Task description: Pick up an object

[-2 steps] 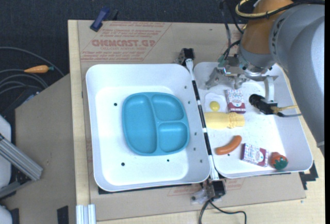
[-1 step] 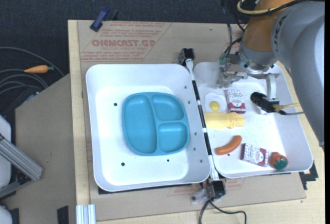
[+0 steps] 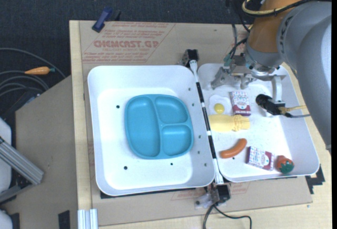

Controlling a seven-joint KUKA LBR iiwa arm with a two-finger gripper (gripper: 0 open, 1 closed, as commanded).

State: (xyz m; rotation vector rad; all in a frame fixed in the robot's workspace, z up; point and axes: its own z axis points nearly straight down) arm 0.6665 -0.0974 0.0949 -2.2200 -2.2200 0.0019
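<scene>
Right bin (image 3: 305, 141) holds a red carton (image 3: 240, 102) just below the gripper (image 3: 243, 81), grip state unclear.

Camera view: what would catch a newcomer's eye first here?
The blue three-compartment plastic plate lies in the left white bin. The right white bin holds small toy foods: a yellow corn cob, an orange sausage and a red carton. The grey arm's gripper hovers over its far end.
</scene>
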